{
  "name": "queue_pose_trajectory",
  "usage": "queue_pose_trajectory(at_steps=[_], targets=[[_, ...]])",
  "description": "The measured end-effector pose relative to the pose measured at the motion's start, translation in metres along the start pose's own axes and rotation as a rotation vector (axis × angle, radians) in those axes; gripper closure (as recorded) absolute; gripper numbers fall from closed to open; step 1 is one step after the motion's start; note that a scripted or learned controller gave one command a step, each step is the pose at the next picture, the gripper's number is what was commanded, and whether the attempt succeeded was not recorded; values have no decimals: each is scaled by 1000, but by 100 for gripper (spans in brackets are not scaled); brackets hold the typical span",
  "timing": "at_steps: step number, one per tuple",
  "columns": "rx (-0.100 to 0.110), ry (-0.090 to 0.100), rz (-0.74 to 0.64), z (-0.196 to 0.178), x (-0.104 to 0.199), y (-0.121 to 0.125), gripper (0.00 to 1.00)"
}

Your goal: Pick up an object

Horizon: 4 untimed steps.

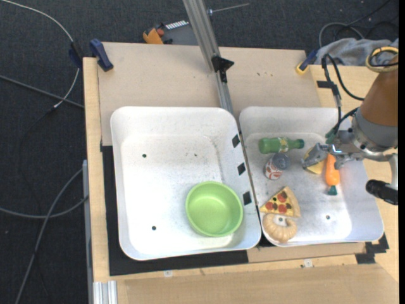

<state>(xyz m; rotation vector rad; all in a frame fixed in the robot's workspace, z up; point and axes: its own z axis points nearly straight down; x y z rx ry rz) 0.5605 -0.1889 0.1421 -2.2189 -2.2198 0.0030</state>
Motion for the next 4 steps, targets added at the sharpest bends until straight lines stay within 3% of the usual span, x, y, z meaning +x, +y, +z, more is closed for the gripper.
queue_pose_trajectory(at_steps=[1,2,4], targets=[[0,0,0,49,0,-1,0],[-5,-1,0,36,0,1,100],[-8,-2,-1,-52,8,0,100]])
